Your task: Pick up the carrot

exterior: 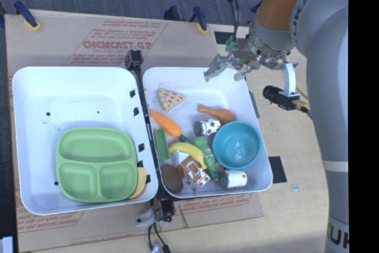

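Note:
The carrot (165, 122) is a short orange piece lying slantwise near the left wall of the right bin (195, 77). My gripper (227, 70) hangs above the bin's back right part, open, with nothing between its fingers. It sits well up and to the right of the carrot, apart from it.
The right bin also holds a pizza slice (169, 98), a chicken drumstick (217, 112), a blue bowl (237, 145), a banana (188, 151), small cans and a green block. The left bin (35, 98) holds a green divided plate (98, 165).

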Tool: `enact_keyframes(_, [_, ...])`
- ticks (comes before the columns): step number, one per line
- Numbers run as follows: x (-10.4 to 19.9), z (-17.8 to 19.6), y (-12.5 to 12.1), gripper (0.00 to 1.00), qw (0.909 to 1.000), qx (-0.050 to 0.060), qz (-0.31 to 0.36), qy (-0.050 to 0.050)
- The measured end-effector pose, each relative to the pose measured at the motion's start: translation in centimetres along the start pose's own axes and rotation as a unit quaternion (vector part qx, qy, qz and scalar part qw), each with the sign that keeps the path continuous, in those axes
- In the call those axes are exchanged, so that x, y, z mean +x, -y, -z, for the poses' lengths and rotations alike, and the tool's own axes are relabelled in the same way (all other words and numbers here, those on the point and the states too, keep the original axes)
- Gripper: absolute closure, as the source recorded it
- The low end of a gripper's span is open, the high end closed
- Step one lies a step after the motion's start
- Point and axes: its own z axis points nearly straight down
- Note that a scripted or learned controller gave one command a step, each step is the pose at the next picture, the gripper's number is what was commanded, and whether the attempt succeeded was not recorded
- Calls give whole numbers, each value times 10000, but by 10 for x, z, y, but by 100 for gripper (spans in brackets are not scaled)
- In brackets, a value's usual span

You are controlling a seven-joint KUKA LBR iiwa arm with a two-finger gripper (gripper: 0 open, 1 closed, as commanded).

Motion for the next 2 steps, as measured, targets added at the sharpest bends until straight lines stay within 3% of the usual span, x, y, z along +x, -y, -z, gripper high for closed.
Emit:
enact_keyframes(1, [48,-85,30,0,9982,24,605,-13])
enact_keyframes(2, [66,-147,62,0,9989,-12,460,9])
